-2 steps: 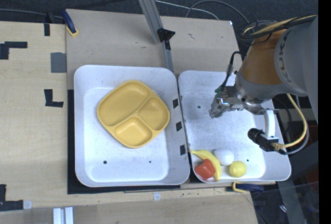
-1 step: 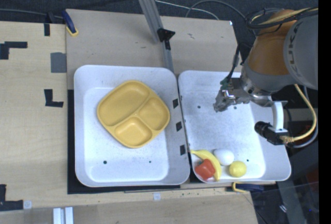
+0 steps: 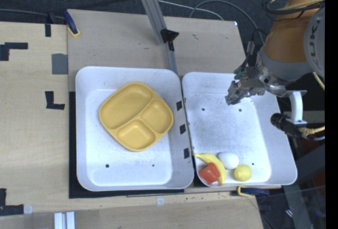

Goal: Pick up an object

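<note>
Toy fruit (image 3: 222,166) lies well apart from the hand (image 3: 235,95) above the right bin (image 3: 222,117).

Robotics lab: taped plywood bench (image 3: 31,117), loose cables (image 3: 211,8), white bins (image 3: 84,170).

Seen from a single fixed camera mounted above the desk (image 3: 31,117), looking down at a slant from fairly high up. Framed wide enough to take in both white bins side by side, the left bin (image 3: 84,133) and the right bin (image 3: 274,143), plus dark floor along the top. Entering from the frame's right, the grey arm (image 3: 290,37) with its orange band.
</note>
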You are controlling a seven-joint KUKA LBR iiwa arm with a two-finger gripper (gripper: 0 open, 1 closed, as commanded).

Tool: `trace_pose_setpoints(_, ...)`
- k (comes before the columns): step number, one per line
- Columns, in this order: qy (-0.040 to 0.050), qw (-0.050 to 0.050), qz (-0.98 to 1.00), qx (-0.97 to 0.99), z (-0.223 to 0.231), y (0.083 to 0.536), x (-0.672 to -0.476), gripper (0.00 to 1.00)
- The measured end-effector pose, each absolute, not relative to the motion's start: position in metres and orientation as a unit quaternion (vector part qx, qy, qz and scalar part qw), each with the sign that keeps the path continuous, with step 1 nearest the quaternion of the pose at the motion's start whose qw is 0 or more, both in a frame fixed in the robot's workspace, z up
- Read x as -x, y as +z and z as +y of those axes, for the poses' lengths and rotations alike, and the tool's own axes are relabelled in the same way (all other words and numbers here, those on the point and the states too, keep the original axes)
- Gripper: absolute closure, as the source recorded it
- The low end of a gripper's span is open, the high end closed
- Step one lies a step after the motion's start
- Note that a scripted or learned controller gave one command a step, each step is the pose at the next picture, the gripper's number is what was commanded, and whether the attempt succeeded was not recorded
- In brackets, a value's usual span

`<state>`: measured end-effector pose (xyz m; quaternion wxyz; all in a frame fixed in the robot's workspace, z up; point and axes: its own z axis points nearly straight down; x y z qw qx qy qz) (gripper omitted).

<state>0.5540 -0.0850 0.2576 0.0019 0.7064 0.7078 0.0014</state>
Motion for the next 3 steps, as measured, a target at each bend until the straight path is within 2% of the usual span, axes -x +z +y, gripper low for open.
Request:
trace_pose_setpoints(2,-0.001,-0.002,0.709,-0.705,0.026,0.234,-0.566,1.0)
trace_pose_setpoints(3,-0.0003,-0.001,0.709,-0.705,0.068,0.229,-0.578,1.0)
